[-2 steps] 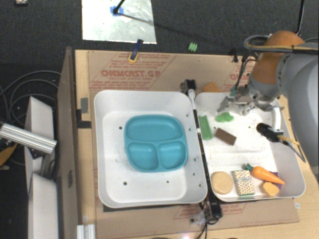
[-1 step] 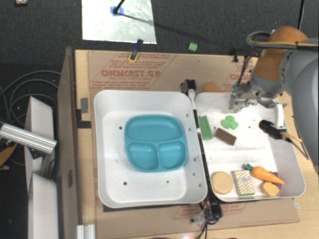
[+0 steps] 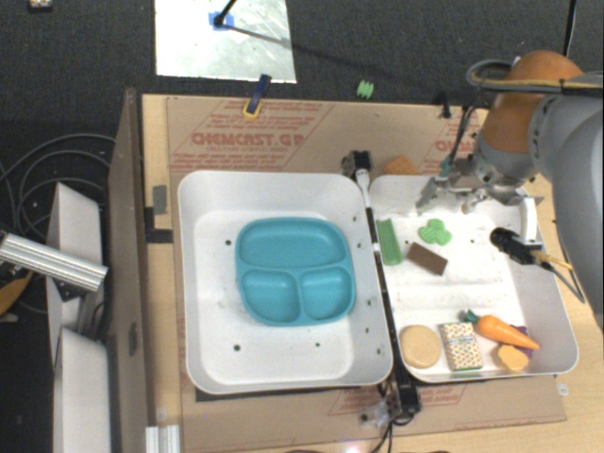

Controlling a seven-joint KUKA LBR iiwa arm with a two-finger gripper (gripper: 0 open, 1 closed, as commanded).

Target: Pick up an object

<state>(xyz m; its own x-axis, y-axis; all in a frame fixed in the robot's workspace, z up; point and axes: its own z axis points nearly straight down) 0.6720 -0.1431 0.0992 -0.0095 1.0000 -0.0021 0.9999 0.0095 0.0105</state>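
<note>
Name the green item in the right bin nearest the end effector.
The green clover-shaped piece, just below the end effector; the green bar lies farther left, against the bin's wall.

There are two white bins: the left bin [image 3: 203,281] and the right bin [image 3: 557,333]. The left bin has one blue divided plate [image 3: 294,270]. The right bin has one green block [image 3: 388,241], one green clover-shaped piece [image 3: 435,231], one brown block [image 3: 427,257], one round cracker [image 3: 421,344], one patterned small box [image 3: 461,346], one toy carrot [image 3: 504,329] and one orange slice [image 3: 512,357].
</note>
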